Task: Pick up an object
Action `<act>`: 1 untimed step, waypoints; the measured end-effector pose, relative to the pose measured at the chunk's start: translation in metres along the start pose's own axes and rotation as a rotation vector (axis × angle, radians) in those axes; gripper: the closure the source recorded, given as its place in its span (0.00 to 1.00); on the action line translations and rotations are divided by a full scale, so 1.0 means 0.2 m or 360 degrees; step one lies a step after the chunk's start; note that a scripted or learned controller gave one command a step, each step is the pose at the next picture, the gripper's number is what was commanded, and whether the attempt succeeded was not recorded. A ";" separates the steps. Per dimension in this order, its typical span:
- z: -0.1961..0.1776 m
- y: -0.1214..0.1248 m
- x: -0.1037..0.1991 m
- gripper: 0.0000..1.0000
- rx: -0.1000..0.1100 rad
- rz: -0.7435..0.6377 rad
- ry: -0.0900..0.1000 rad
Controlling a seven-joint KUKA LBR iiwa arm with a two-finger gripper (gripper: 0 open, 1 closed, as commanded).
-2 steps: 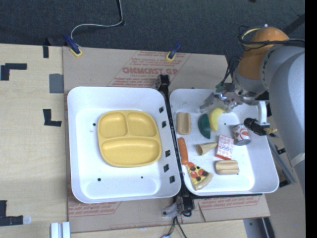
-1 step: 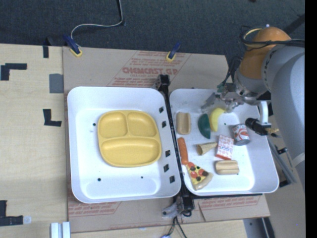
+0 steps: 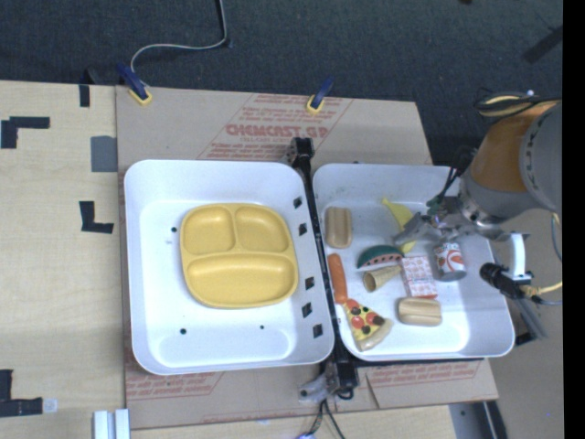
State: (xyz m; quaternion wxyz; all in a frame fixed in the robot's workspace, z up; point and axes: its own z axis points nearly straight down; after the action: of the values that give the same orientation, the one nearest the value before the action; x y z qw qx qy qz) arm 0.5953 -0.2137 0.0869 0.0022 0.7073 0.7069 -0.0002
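white plastic forms the two shallow bins sitting side by side on the desk, over a sheet of brown cardboard. the left bin carries a yellow divided plate, lying flat near its middle.

the right bin carries a scatter of toy foods: a tan bread roll by the divider, an orange carrot stick just below it, a pizza slice near the front corner, a watermelon wedge toward the middle, a small cone-like piece beside it, a red-and-white packet, a hot dog bun in front of that, a yellow wedge farther back, and a small red-and-white can toward the right side.

the grey arm with its orange band reaches in from the right, and the hand hangs low over the right bin, between the yellow wedge and the can. whether its prongs are spread or pressed together cannot be told, and nothing is seen pinched in it.

two clamps hold the far edge of the cardboard.
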 end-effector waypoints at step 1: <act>-0.05 0.01 0.00 1.00 -0.0005 0.0000 -0.0003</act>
State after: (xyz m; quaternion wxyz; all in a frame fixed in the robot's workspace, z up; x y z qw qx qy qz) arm 0.5962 -0.2140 0.0976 0.0038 0.7073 0.7069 0.0003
